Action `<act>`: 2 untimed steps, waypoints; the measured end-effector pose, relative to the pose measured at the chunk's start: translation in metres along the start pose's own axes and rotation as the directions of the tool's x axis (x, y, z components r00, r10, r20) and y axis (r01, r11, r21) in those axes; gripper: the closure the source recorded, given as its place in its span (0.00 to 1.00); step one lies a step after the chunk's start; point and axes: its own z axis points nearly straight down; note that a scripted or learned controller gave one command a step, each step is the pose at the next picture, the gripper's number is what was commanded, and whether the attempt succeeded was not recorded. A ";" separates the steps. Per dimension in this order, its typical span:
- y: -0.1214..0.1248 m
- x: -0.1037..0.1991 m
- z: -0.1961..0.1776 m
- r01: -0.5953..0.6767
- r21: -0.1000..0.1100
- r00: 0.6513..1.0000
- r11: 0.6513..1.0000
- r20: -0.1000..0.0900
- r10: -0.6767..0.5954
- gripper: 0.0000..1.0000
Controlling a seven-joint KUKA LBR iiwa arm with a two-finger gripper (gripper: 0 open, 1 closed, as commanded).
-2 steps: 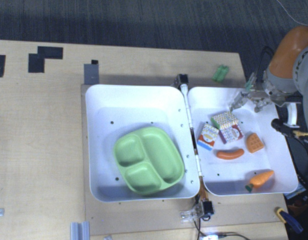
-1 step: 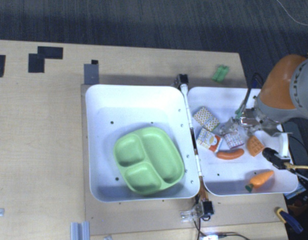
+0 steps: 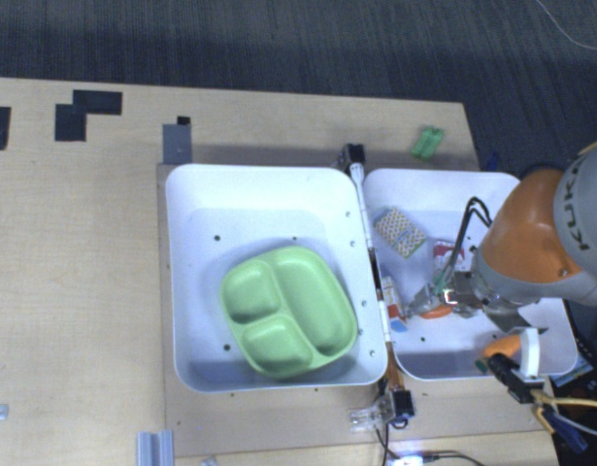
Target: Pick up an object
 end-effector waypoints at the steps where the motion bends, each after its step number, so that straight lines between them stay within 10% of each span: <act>1: 0.002 0.000 -0.011 0.002 -0.006 1.000 1.000 0.001 -0.002 1.00; 2: 0.056 -0.054 0.000 0.001 0.000 1.000 1.000 0.001 -0.001 1.00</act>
